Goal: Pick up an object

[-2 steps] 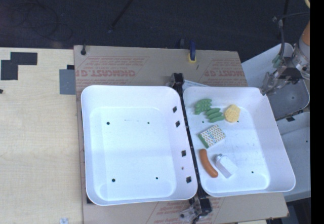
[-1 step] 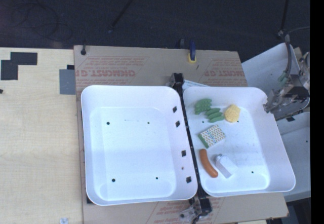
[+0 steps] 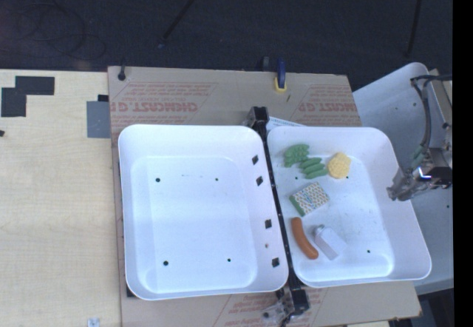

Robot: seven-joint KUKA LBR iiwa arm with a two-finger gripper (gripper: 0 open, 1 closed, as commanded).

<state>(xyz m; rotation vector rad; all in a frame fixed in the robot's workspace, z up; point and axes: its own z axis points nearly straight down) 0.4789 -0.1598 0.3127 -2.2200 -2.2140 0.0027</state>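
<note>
Five small things are lying in the right bin (image 3: 403, 259): a green pea pod (image 3: 304, 158), a yellow corn piece (image 3: 339, 166), a patterned green block (image 3: 310, 198), an orange sausage (image 3: 304, 237) and a grey-white bottle (image 3: 327, 241). The gripper (image 3: 405, 188) is hovering just outside that bin's right rim, its grip unreadable, holding nothing visible.

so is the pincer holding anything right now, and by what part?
Nothing held. The pincer sits at the right bin's right edge, apart from the hot dog, corn and other items.
</note>
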